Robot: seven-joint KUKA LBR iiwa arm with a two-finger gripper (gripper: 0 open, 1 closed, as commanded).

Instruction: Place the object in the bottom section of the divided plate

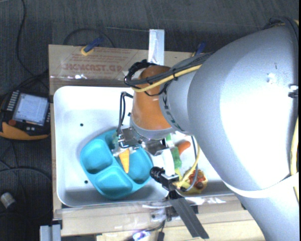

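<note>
camera view: arm enters from the right, its grey bulk covering most of the right bin. orange band [149,109] sits directly above the wrist, and the gripper [124,152] hangs over the divided plate [103,159], a turquoise dish lying in the left white bin [70,109].

object: a small yellow-orange wedge [124,160], long axis roughly up-down in the frame, sits just below the gripper, at the ridge between plate sections. whether it is pinched or merely resting on the plate, cannot tell; gripper opening hidden by the wrist housing.

key relation: the bottom section [113,183] lies below and slightly left of the wedge, close by. judgement: a short shift toward the frame's lower edge is called for before release.

containers: plate sections look bare apart from the wedge. beside the plate, under the arm, some colourful toy items [188,177] sit near the bins' shared edge.
</note>
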